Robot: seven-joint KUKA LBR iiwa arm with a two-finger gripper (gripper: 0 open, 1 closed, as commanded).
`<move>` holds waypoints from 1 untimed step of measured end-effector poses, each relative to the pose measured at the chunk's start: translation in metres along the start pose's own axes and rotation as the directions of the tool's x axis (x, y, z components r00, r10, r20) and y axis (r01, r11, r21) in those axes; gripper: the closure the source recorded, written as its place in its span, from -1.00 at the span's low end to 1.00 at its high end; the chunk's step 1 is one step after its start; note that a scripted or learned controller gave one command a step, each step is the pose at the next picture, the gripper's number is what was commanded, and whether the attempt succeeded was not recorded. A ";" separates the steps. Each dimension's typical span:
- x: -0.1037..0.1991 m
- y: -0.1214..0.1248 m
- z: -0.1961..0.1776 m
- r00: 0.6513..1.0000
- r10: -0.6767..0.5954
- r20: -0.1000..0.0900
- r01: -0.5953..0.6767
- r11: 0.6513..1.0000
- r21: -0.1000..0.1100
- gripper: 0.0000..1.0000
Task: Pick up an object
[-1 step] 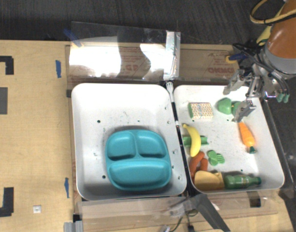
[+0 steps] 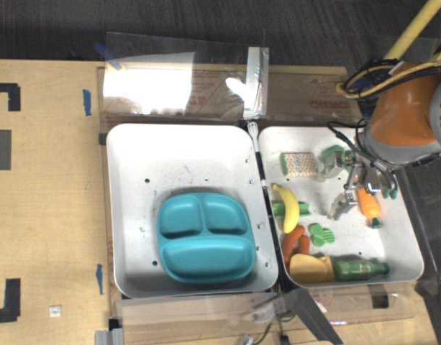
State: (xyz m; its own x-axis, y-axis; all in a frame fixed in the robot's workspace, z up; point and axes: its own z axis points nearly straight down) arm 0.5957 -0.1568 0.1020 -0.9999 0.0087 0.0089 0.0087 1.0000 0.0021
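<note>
A grey arm (image 2: pixel 411 139) is ringed by a broad orange band (image 2: pixel 401 113), with black cables (image 2: pixel 364 77) looped beside it.

A teal divided tray (image 2: pixel 204 237) lies in the left white bin (image 2: pixel 134 157), toward its near side. Behind both bins, a clear plastic sheet (image 2: pixel 177 85) lies on the cardboard bench (image 2: pixel 40 192). Black tape marks (image 2: pixel 8 95) and blue tape pieces (image 2: pixel 86 100) are stuck on the cardboard.

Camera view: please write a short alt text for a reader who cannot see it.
A robot gripper hangs over the right bin among toy food: a banana, a carrot and a green bottle. The left bin holds a teal divided tray.
</note>
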 end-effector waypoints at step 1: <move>0.018 -0.042 0.014 0.996 -0.086 0.017 0.086 0.996 0.005 -1.00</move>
State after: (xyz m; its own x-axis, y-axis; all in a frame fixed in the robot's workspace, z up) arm 0.5770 -0.1982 0.0886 -0.9970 -0.0774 -0.0082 -0.0774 0.9970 -0.0020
